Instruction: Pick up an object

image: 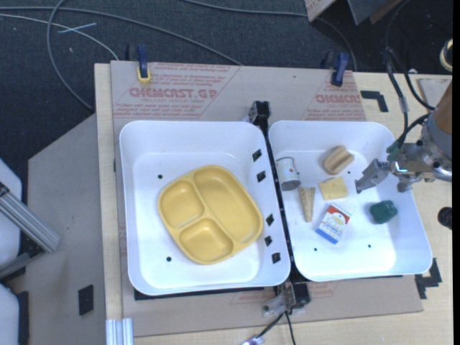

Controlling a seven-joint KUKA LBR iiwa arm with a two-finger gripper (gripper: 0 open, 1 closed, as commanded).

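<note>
A: How many bins are on the bench [180,85]?

B: Two, both shallow and white, side by side. The left bin [136,192] holds one thing: a yellow tray [208,213] with three compartments, lying at a slant.

A: And the right bin [410,254]?

B: Six things. A small grey and white cylinder [288,173] lies near the bin's left wall. Just below and to its right lies one tan cone [307,203], narrow end pointing to the front. One bread roll [337,159] sits toward the back, and one pale yellow wedge [333,188] is just in front of it. One small carton [333,223], red, white and blue, lies tilted below the wedge. One dark green lump [383,210] sits apart from the rest, toward the right wall.

A: Where is the claw [371,175]?

B: One claw, over the right bin, reaching in from the right. It sits between the wedge and the green lump, a little behind both. I cannot tell how far its fingers are parted, and nothing is seen between them.

A: Anything on the bench's back edge?

B: Two blue clamps, a left clamp [142,62] and a right clamp [339,69].
</note>
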